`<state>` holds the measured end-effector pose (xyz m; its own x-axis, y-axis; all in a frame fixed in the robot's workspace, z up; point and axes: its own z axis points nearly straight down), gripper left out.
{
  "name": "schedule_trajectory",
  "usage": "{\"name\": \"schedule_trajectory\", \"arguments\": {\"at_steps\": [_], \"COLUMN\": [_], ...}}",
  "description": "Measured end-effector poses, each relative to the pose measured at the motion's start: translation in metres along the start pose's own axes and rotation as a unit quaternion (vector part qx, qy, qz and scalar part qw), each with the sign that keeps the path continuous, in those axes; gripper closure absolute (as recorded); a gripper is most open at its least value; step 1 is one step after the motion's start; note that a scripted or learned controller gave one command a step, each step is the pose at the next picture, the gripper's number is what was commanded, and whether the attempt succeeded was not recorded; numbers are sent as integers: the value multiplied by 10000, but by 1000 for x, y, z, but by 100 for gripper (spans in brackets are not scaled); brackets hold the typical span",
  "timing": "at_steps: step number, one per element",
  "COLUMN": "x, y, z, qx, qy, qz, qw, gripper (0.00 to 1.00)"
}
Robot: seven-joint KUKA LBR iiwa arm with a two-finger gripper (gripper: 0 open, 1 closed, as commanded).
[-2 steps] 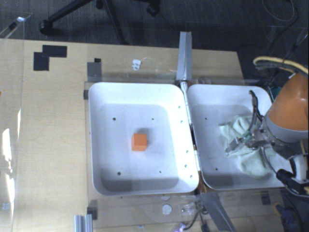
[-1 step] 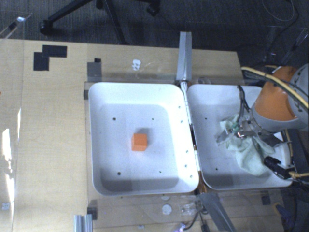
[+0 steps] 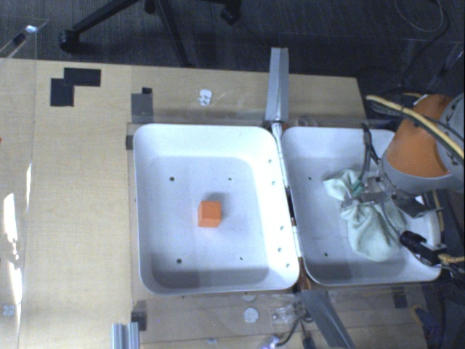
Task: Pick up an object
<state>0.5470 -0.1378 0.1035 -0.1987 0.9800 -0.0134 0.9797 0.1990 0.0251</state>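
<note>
Whether the fingers (image 3: 361, 195) grip the pale cloth (image 3: 367, 220) is unclear; no writing is legible.

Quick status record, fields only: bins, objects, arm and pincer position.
left bin: holds an orange cube near its middle
right bin: holds a crumpled pale cloth toward its right side
arm: reaches in from the right, over the right bin
pincer: down at the cloth, touching its top folds
grasp: cannot tell from this view
cube: untouched, apart from the arm
</note>
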Motion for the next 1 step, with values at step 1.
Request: {"name": "schedule_trajectory", "arguments": {"at_steps": [1], "x": [40], "y": [128], "z": [-81], "qx": [96], "qy": [53], "qz": [463], "qw": [9989], "gripper": [100]}}
